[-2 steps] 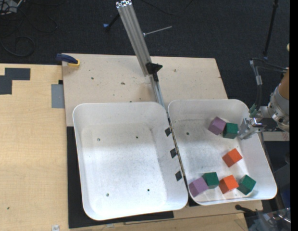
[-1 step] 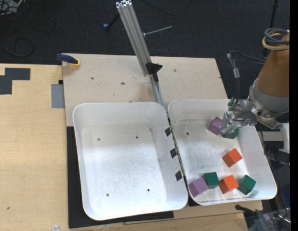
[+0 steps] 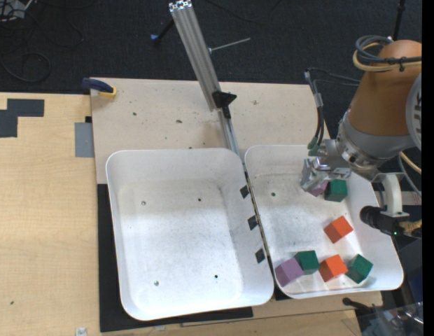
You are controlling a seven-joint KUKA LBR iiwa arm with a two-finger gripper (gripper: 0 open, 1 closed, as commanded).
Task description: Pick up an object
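We've got the two-finger metal gripper (image 3: 317, 178) down in the right shallow white bin (image 3: 287, 161), touching a small purple cube (image 3: 318, 187) beside a green cube (image 3: 336, 190); grip state, we can't tell.

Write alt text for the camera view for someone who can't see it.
The grey arm's tool sits low in the right bin, beside a purple block and a green block near its far end. Two orange, two green and one purple block lie nearer the bin's front, and a second white bin sits to its left.
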